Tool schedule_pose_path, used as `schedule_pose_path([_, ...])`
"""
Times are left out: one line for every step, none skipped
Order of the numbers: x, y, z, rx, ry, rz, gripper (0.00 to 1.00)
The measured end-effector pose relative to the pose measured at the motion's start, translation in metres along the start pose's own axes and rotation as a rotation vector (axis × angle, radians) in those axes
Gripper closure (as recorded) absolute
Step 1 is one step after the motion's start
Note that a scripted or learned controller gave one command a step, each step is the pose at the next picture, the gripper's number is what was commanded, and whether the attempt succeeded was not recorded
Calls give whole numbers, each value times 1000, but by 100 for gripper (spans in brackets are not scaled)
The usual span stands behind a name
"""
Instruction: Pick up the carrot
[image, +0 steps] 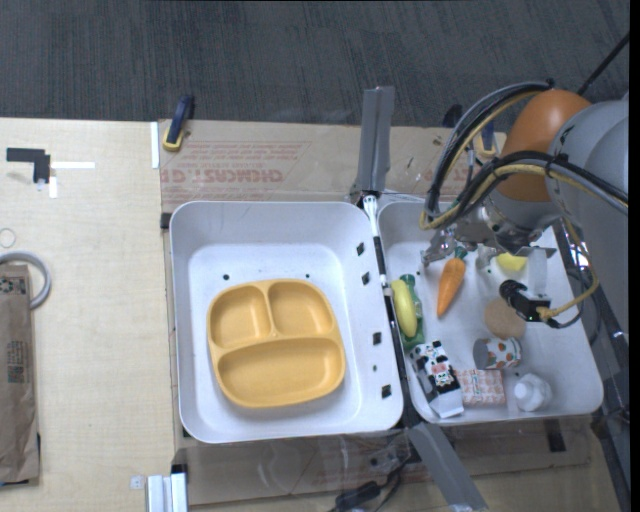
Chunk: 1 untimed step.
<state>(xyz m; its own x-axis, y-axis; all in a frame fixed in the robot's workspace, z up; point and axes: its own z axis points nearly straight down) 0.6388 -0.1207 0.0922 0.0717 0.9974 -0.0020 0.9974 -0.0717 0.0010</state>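
Observation:
The orange carrot (450, 286) lies in the right bin (585, 400), in its upper left part, with the thick end up and the tip pointing toward the front. My gripper (455, 252) is right over the thick end. One grey finger (433, 250) stands a little left of the carrot with a small gap showing, and the other side is tucked under the wrist. The jaws look open, straddling the carrot's top. The grey arm with its orange band (545, 125) comes in from the upper right.
A yellow-green banana (406, 306) lies just left of the carrot by the bin wall. A yellow fruit (512, 263), a brown ball (505, 320), a can (497, 352), a cow-print carton (436, 372) and a white cup (530, 392) crowd the right bin. The left bin (190, 300) holds a yellow divided plate (275, 343).

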Motion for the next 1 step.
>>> schedule_pose_path([-1, 0, -9, -1, -2, 0, 100])
